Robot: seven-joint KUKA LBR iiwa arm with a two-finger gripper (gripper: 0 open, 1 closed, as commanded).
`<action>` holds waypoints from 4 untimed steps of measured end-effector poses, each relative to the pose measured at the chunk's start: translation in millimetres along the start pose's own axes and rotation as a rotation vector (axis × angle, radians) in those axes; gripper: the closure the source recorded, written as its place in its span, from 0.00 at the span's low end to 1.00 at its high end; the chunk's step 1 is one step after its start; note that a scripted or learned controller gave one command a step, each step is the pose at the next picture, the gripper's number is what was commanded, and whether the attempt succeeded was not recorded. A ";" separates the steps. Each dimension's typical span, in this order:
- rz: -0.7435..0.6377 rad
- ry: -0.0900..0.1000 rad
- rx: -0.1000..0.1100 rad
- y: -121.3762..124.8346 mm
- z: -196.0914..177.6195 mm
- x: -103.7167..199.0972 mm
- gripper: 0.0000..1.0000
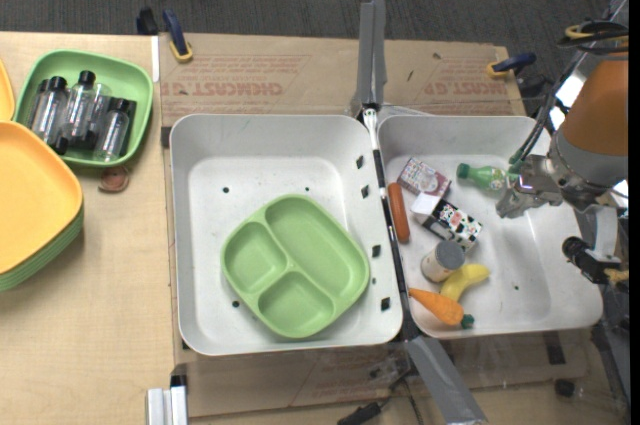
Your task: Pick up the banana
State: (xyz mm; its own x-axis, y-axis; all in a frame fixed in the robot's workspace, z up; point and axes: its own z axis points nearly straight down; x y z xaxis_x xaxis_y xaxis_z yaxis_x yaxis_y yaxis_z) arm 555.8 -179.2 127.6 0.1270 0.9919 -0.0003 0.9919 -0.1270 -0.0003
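Observation:
The yellow banana (466,280) lies in the right bin (530,298), near its front edge. An orange carrot (440,306) sits just in front of it and a small round can (442,260) touches its left end. My gripper (517,199) hangs over the bin's right half, above and to the right of the banana and well apart from it. It is close to a green bottle (485,176). Nothing shows in its grasp.
The right bin also holds a hot dog (400,213), a pink card box (422,178) and a black-and-white box (453,221). A green divided plate (295,265) lies in the left bin (200,213). On the bench at far left stand a green tray of bottles (85,108) and orange plates (30,203).

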 end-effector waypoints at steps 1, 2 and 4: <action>0.171 -0.001 0.002 -19.1 -63.0 90.5 1.00; -0.303 -0.002 0.000 13.5 -141.0 89.4 1.00; -0.280 -0.002 -0.001 -36.2 -169.2 78.9 1.00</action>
